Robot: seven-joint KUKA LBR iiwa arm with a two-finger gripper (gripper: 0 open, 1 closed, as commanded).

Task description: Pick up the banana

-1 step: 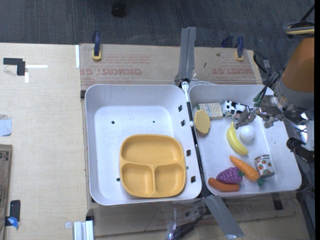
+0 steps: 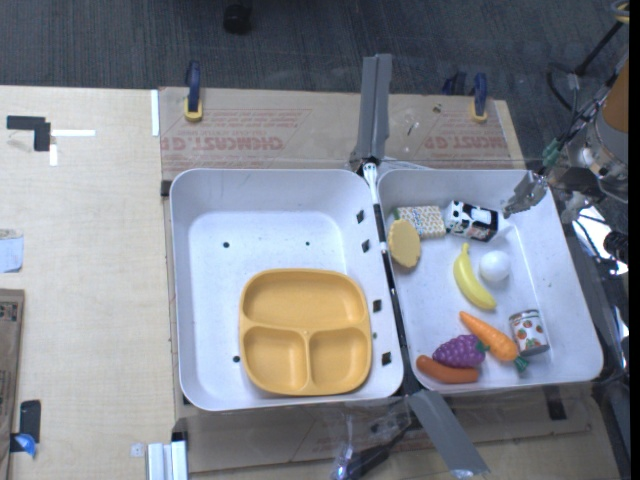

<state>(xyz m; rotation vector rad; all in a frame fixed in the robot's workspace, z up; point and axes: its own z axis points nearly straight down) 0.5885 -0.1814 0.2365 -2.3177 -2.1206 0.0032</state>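
Observation:
The yellow banana (image 2: 472, 278) lies in the middle of the right bin (image 2: 570, 278), curved, with its tip pointing up toward the back. A white ball (image 2: 494, 266) touches its right side. My gripper (image 2: 543, 184) hovers at the bin's back right corner, up and to the right of the banana and well apart from it. Nothing is visibly held in it.
Around the banana lie an orange carrot (image 2: 490, 336), a small can (image 2: 528, 333), purple grapes (image 2: 460, 350), a red sausage (image 2: 447, 371), a tan cookie (image 2: 405, 243), a cracker (image 2: 425, 221) and a black-and-white toy (image 2: 470, 220). The left bin (image 2: 200, 268) holds a yellow divided plate (image 2: 305, 330).

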